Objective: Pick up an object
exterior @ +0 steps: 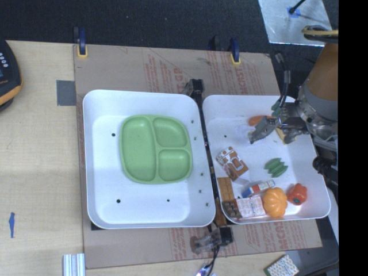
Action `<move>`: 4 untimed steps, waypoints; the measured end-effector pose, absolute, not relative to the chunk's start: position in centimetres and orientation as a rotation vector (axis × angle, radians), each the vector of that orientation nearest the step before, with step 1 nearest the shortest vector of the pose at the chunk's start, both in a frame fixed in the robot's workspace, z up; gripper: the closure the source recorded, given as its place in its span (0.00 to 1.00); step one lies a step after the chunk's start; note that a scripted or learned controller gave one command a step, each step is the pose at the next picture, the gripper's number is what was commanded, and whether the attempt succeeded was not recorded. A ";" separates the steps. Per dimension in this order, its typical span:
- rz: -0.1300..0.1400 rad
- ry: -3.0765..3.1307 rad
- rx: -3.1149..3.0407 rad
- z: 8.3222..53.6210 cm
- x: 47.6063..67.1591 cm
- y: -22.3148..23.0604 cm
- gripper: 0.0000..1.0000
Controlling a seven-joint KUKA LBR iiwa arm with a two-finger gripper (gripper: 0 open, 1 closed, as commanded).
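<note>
Right bin (230, 111) | gripper (265, 130) touching orange piece (256, 119) | far-side corner

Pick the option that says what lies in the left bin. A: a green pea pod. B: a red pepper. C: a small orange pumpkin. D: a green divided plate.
D: the green divided plate sits alone in the middle of the left bin, while the pumpkin, pea pod and red pepper all lie in the right bin.
</note>
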State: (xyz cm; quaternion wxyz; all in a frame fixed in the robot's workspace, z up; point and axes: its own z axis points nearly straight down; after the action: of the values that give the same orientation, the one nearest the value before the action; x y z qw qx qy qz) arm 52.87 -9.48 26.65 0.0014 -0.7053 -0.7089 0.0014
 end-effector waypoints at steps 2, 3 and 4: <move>-0.013 -2.233 -2.220 11.2 55.3 -9.5 0.00; -0.021 -2.236 -2.217 10.4 61.6 -12.9 0.00; -0.029 -2.242 -2.229 10.4 59.9 -10.7 0.00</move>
State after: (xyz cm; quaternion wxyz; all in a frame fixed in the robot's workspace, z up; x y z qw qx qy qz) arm 59.87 -10.67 10.39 -0.0103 -0.7050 -0.7091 -0.0092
